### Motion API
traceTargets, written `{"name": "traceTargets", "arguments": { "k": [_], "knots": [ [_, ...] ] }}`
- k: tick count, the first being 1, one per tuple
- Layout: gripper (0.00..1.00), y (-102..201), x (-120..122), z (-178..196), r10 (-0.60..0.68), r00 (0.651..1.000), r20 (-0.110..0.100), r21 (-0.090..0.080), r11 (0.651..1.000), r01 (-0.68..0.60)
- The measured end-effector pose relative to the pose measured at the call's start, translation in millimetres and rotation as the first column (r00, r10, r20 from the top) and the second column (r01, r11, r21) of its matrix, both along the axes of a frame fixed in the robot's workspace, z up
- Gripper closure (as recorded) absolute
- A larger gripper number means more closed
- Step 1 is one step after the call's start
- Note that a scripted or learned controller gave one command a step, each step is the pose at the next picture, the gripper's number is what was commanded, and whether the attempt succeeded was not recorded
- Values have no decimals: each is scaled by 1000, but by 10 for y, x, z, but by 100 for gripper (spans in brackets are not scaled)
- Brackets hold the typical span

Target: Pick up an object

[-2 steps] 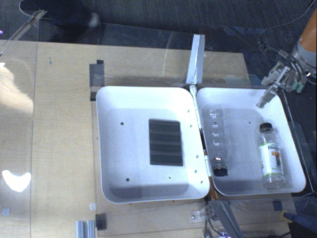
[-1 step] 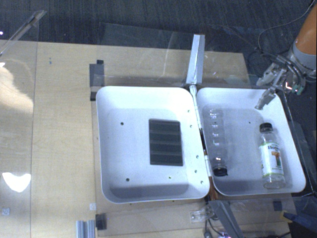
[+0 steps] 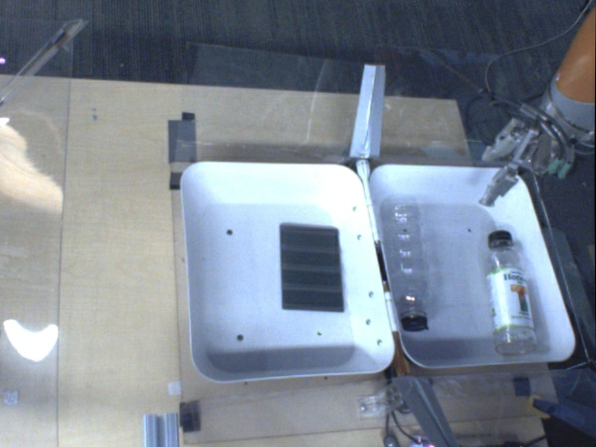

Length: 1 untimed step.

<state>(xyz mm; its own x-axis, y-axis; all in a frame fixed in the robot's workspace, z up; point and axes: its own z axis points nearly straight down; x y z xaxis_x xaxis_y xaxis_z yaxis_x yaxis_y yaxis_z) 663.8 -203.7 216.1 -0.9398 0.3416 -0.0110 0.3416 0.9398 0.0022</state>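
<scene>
Clear plastic bottles (image 3: pixel 511 291) in right bin (image 3: pixel 447 194), dark ridged block (image 3: pixel 311 266) in left bin (image 3: pixel 214 250), pincer (image 3: pixel 507 177) over right bin's far corner, grip state unclear

The left bin (image 3: pixel 209 277) holds a dark ribbed block (image 3: pixel 311 266). The right bin (image 3: pixel 549 250) holds two clear bottles (image 3: pixel 511 296) (image 3: pixel 408 268); the gripper (image 3: pixel 507 177) hangs above its far corner.

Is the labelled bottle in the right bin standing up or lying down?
Lying down. The labelled bottle lies flat on the right bin floor, dark cap toward the far wall, its length and label visible.
</scene>
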Motion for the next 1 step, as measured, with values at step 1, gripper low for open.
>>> {"name": "traceTargets", "arguments": {
  "k": [1],
  "knots": [
    [0,723,-93,-284,102,995,-2,1,995,-102]
  ]
}}
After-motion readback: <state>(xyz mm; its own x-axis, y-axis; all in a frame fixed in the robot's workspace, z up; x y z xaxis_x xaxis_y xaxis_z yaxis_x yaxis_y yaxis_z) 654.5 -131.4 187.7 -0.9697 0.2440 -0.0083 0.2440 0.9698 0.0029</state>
